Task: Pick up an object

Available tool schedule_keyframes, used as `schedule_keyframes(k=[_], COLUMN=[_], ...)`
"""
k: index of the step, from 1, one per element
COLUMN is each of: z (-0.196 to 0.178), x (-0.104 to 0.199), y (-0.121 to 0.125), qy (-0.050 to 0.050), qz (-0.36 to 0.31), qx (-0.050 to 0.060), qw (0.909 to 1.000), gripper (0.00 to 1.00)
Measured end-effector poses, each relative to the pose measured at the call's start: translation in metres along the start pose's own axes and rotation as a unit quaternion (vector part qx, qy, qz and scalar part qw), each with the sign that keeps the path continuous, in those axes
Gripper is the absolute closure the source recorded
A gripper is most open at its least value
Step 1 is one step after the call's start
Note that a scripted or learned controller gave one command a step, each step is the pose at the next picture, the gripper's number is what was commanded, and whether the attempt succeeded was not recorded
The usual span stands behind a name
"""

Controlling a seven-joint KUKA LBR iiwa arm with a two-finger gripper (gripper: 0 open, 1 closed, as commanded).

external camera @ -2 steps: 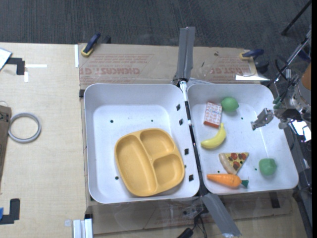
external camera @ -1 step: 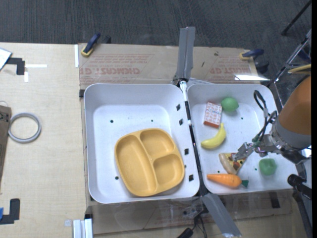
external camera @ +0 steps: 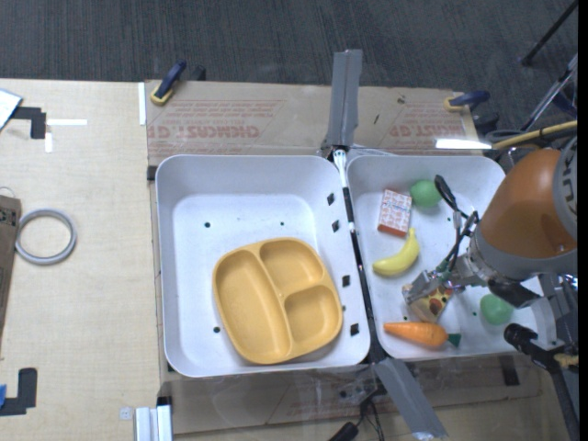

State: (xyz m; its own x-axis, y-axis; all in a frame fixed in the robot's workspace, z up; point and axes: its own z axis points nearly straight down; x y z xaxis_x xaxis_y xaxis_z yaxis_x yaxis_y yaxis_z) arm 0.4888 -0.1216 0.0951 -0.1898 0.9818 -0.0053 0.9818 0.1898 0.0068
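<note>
Gripper low in the right bin, among the toy food

Gripper (external camera: pixel 430 297) sits down in the right bin (external camera: pixel 367 200), its tip over a small, multicoloured object I cannot identify; whether it is pinching anything or spread apart cannot be told from this slanted overhead view. Just below the tip lies an orange carrot (external camera: pixel 415 334), and just above and to its left a yellow banana (external camera: pixel 397 257). A small red-and-white box (external camera: pixel 395 212) and a green ball (external camera: pixel 424 194) lie further up the bin. Another green ball (external camera: pixel 496 310) rests beside the arm's wrist. The orange band of the arm (external camera: pixel 525 214) covers the bin's right side. In the left bin (external camera: pixel 184 246) lies a yellow divided plate (external camera: pixel 276 299). A roll of tape (external camera: pixel 42 236) rests on the bench, well apart.
</note>
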Motion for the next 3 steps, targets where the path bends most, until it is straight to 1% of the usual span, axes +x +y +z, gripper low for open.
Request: schedule_keyframes(k=[1, 2, 3], z=[-0.011, 0.005, 0.004], x=[-0.002, -0.008, -0.026], y=[0.001, 0.054, 0.079], qy=[-0.002, 0.003, 0.002], qz=[0.002, -0.013, 0.065], qx=[-0.002, 0.004, 0.004], qw=[1.0000, 0.9999, 0.9979], gripper=[1.00, 1.00, 1.00])
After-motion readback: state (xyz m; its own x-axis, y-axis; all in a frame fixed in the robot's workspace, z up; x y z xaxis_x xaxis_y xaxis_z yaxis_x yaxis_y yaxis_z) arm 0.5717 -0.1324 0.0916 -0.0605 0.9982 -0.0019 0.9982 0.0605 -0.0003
